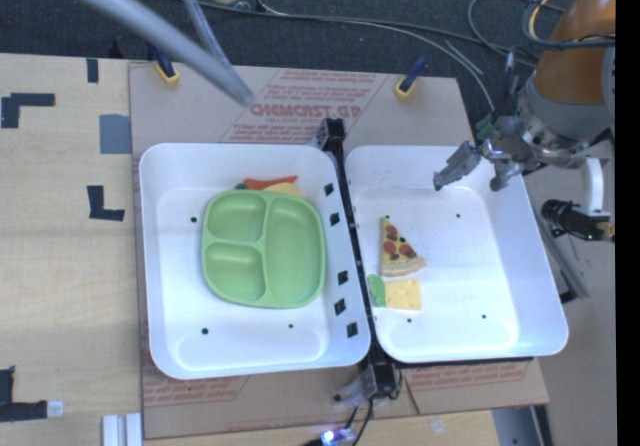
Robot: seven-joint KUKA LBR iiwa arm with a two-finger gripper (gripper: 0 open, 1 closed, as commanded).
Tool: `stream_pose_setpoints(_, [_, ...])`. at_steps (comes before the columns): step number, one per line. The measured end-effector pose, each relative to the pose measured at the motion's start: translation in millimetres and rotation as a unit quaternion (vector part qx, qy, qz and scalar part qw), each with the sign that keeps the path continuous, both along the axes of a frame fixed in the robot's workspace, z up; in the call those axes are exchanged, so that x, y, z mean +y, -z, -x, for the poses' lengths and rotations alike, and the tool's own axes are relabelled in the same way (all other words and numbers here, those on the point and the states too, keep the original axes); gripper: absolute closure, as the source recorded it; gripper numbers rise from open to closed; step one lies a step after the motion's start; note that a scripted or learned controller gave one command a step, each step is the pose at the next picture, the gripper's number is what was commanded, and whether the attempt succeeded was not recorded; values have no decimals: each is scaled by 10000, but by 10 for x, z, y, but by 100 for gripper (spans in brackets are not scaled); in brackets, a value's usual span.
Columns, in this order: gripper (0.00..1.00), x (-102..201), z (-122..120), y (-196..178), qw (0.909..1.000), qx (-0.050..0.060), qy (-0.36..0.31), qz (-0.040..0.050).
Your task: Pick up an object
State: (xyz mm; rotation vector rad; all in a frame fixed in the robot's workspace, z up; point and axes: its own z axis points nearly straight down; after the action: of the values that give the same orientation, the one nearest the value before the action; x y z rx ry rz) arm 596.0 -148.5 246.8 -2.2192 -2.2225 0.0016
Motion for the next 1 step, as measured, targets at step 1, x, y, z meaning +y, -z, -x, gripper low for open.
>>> stream_pose_setpoints(1, [0, 16, -32, 639, 10000, 31, 2, 2])
